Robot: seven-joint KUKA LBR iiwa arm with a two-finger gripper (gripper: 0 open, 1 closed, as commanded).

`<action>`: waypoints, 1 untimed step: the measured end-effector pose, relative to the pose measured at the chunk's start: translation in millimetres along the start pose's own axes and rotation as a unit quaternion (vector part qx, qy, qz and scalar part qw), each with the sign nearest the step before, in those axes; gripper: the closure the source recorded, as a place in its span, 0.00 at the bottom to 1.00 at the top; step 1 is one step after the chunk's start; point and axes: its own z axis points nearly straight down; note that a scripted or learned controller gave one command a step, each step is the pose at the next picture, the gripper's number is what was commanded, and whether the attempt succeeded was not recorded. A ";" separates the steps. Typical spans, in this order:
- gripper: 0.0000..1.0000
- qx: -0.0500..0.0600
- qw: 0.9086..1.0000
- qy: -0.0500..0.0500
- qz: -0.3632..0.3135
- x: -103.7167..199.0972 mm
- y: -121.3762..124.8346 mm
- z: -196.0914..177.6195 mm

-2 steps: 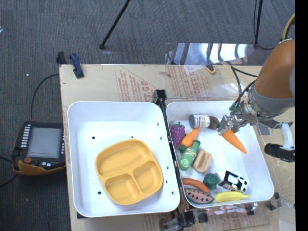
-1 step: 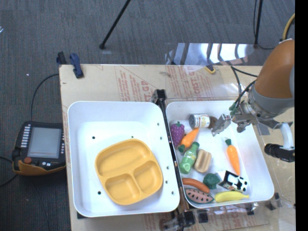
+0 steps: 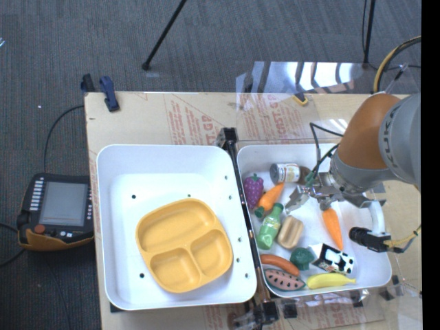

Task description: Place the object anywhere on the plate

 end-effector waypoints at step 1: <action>0.00 -0.006 0.985 -0.002 -0.171 22.5 -19.6 -33.7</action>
